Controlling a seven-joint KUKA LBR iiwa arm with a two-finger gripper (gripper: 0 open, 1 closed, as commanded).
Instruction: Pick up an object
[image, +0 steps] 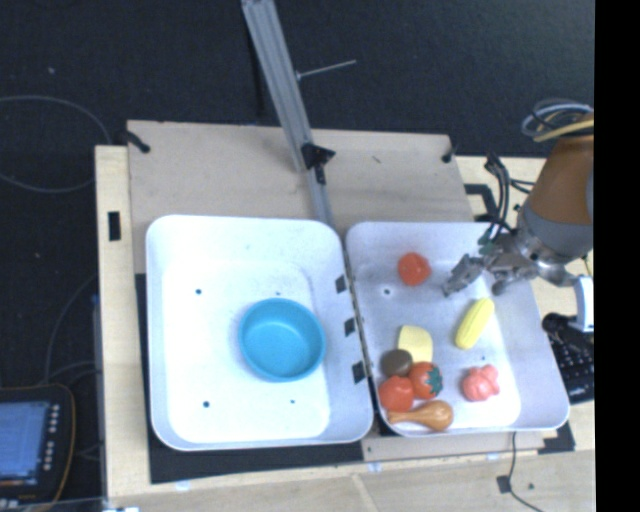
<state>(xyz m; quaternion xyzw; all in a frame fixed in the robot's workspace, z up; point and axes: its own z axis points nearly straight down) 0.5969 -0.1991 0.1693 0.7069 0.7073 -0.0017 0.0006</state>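
2 white bins sit side by side on the bench. The left bin (180, 300) carries 1 blue bowl (281, 339), upright, near its middle. The right bin (530, 380) carries the small items, all food-shaped toys.

The arm (562, 195) comes in from the right, its orange band above the wrist. The gripper (478, 276) hangs over the upper right part of the right bin, fingers spread apart with nothing between them.

Items in the right bin:
- 1 small red-orange ball (413, 268), alone toward the upper left, just left of the gripper and apart from it.
- 1 yellow corn-like piece (473, 323), tilted, directly below the gripper; closest thing to the fingers, whether touching I cannot tell.
- 1 yellow block (415, 343) near the centre.
- 1 brown round piece (396, 362) touching the yellow block at its lower left.
- 1 red tomato-like piece (425, 379) with a green top, just below the block.
- 1 orange-red piece (395, 395) pressed against the tomato's left.
- 1 tan gourd-shaped piece (428, 414) lying along the bin's near wall, under that cluster.
- 1 pink lumpy piece (480, 383) standing apart at lower right.

The cluster at lower centre is packed tight. The ball, corn and pink piece each have open floor around them.

A grey metal strut (285, 100) slants down from the top to the gap between the bins.
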